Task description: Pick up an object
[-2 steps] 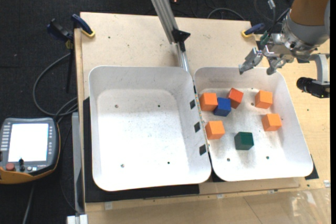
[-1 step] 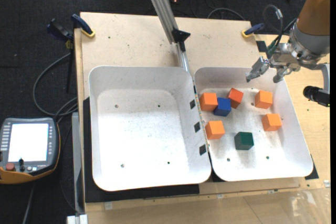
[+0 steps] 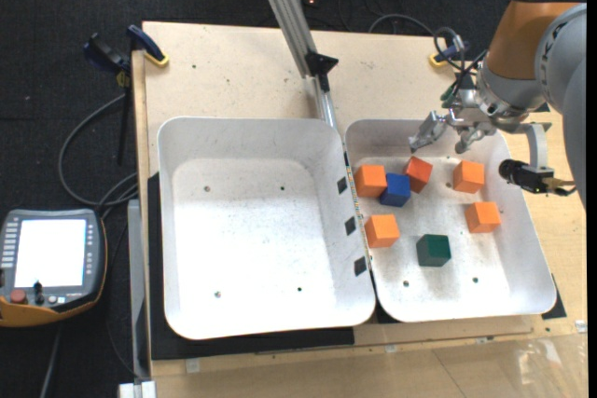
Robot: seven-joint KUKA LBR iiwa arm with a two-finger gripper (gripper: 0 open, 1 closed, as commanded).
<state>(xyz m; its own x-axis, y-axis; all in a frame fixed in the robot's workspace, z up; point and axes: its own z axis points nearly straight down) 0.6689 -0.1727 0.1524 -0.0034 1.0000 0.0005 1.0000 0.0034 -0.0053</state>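
Sitting near the right bin's (image 3: 536, 280) centre, the small orange cube (image 3: 419, 172) looks light and rigid, best pinched across flat opposite faces, with the gripper (image 3: 446, 137) hovering at its one o'clock, fingers spread apart and empty.
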